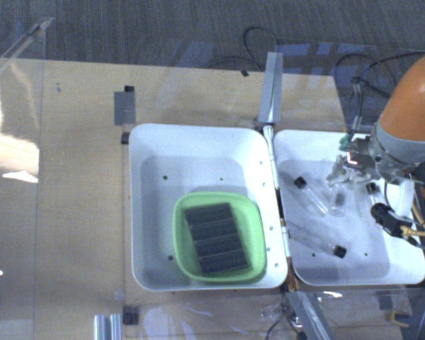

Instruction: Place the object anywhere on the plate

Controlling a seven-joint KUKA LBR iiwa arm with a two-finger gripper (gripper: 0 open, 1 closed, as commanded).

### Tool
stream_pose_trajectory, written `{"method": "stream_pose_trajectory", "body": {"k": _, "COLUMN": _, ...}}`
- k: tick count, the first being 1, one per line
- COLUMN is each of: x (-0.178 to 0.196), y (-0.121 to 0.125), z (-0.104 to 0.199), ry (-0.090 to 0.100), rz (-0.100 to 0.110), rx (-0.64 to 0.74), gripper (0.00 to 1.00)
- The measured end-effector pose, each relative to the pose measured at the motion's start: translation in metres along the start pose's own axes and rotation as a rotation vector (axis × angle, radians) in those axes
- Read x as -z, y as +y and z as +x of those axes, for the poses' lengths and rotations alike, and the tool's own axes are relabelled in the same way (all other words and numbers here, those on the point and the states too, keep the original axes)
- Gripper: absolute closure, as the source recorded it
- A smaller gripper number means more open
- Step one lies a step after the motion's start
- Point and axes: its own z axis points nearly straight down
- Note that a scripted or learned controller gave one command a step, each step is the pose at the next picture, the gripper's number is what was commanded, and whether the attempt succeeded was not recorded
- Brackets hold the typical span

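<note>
Hand [346,167] hangs over the upper middle of the right bin [404,261], at the end of the grey arm [411,112] with its orange band; whether it is released or clenched cannot be told at this slant, and nothing is seen gripped in it

Floor [163,13]: dark grey ribbed carpet across the top of the view. Counter [71,211]: pale wood, with a bright patch of glare at its left edge and wide bare room left of the bins

Left bin [145,211]: white, shallow, rounded corners, touching the right bin along a shared edge. A grey metal bar [271,87] runs up from that seam, with black cables [258,44] looping beside it

Green plate [180,232] sits in the lower middle of the left bin, near the front wall, with bare white floor above and to its left. A dark ribbed slab [214,238] lies flat on the plate, inside its rim, slightly tilted

Right bin floor: a clear plastic piece [319,202], hard to make out, lies just below the hand. Two small black bits [299,182] [339,251] lie apart, one to each side of it
</note>
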Motion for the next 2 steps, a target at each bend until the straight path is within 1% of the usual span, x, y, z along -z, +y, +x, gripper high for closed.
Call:
{"method": "stream_pose_trajectory", "body": {"k": 1, "x": -0.050, "y": -0.030, "z": 0.034, "ry": 0.001, "rz": 0.003, "rx": 0.226, "gripper": 1.00}}
{"method": "stream_pose_trajectory", "body": {"k": 2, "x": -0.011, "y": -0.082, "z": 0.125, "ry": 0.002, "rz": 0.000, "rx": 0.301, "gripper": 1.00}}
